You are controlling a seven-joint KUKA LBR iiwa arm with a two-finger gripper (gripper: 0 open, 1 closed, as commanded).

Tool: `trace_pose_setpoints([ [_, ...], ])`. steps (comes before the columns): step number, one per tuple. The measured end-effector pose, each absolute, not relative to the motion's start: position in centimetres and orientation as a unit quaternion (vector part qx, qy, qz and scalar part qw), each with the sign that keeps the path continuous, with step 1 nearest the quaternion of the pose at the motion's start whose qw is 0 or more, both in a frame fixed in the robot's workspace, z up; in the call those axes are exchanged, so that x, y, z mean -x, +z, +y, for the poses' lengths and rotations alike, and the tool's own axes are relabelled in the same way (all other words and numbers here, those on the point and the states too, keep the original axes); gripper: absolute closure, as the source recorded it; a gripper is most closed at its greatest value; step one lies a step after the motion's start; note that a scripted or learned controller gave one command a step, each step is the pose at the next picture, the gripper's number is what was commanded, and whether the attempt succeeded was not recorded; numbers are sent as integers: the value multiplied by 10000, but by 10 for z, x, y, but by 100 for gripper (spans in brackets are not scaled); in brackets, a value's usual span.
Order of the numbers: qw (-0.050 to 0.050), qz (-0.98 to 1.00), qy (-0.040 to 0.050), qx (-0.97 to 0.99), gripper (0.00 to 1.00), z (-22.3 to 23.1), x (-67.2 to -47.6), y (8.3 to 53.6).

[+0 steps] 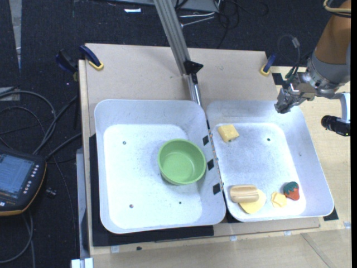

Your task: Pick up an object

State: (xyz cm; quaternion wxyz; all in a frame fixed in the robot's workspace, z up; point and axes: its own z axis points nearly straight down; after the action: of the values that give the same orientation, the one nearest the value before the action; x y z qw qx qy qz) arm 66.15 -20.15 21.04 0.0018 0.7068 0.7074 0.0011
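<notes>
The wooden bench (145, 77) carries two white bins. The left bin (117, 149) holds a green bowl (181, 161). The right bin (309, 166) holds small toy foods (245, 194). The gripper (283, 106) hangs over its far corner; I cannot tell its state. The floor (44, 27) is dark carpet.

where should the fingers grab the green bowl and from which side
Judging by its pose, grip the green bowl by its thin rim from straight above, one finger inside and one outside. It sits upright and open in the left bin, probably too wide to span.

You have open floor across the middle of the right shallow white bin (312, 149). A yellow spongy block (227, 133) obstructs its upper left; small toy foods (262, 196) crowd its lower edge.
</notes>
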Motion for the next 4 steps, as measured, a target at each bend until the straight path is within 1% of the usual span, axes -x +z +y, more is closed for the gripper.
trace_pose_setpoints([
  [1,21,7075,15,-7067,100,-192,-666,265],
  [2,-3,7089,5,-7054,100,-132,-670,266],
  [3,-2,7085,5,-7057,100,-87,-661,264],
  [4,-7,7086,-1,-7056,100,-33,-659,247],
])
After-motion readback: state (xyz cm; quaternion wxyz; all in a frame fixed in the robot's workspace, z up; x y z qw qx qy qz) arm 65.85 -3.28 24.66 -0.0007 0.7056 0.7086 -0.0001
